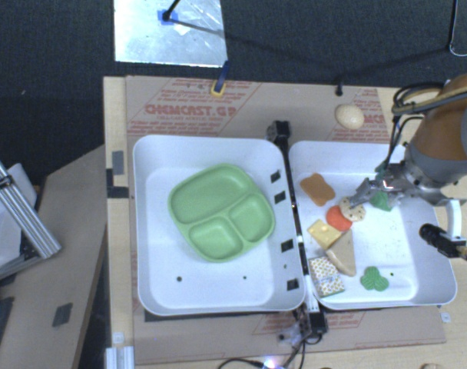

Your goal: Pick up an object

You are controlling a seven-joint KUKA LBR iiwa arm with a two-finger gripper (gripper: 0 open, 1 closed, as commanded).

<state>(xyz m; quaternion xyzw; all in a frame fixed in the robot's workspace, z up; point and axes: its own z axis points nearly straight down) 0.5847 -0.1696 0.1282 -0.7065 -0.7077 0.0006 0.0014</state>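
The gripper (365,197) is low in the right bin (429,283), just beside a green piece (382,201) and a speckled cookie (354,212). Whether it grips something, I cannot tell. The left bin (164,283) holds a green tray (220,211).

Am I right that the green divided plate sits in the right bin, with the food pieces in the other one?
Not quite. The camera view shows the green divided plate in the left bin; the food pieces lie in the right bin, where the arm is reaching.
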